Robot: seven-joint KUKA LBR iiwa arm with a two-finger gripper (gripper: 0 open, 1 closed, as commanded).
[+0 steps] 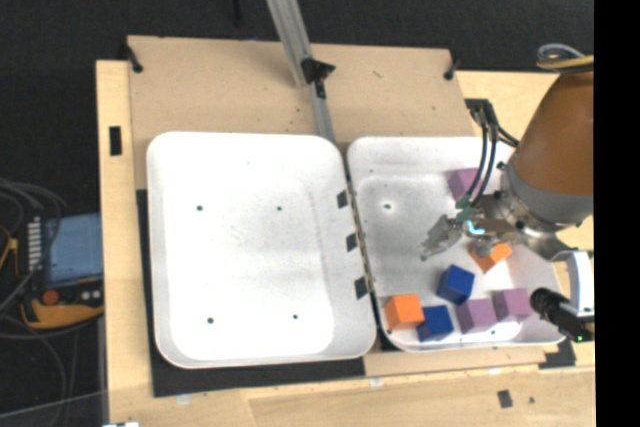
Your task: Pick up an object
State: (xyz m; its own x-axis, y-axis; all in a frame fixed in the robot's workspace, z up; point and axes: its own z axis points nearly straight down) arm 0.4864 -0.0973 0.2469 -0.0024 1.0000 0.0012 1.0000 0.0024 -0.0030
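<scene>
Fingers (447, 237) hover spread over the right bin (400, 175), gripping nothing; blue block (457, 283) lies just below them (nearest target, likely); next: descend, close.

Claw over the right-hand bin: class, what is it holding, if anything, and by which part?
It cannot be told. The claw hangs above the right bin, near an orange block, but nothing is visibly gripped.

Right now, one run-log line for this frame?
arm: over right bin | pincer: low, above bin floor, nothing visibly held | blocks: orange, blue, purple near front wall | left bin: untouched
</scene>
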